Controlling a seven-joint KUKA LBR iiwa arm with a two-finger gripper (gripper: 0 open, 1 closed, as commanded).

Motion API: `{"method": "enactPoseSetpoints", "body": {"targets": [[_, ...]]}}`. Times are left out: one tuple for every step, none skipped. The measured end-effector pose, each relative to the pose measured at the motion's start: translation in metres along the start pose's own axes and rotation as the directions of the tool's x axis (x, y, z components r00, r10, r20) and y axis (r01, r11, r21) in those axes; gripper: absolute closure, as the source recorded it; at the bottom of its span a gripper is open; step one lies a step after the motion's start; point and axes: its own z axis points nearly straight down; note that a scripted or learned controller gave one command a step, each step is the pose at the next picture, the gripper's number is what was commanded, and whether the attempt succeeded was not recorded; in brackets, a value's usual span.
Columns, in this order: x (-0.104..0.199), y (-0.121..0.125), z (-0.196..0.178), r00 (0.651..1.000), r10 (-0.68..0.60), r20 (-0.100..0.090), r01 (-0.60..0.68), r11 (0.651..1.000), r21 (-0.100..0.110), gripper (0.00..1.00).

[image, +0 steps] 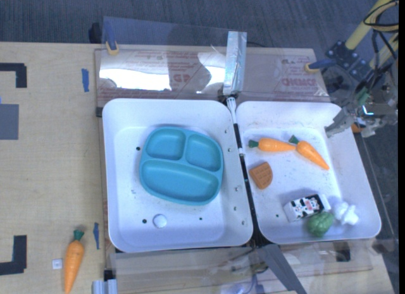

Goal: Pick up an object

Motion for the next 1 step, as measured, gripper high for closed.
{"method": "enactPoseSetpoints", "body": {"targets": [[-0.0212, 0.0331, 0.1114, 1.000, -0.002, -0.002, 0.002, 1.000, 0.009, 0.00]]}}
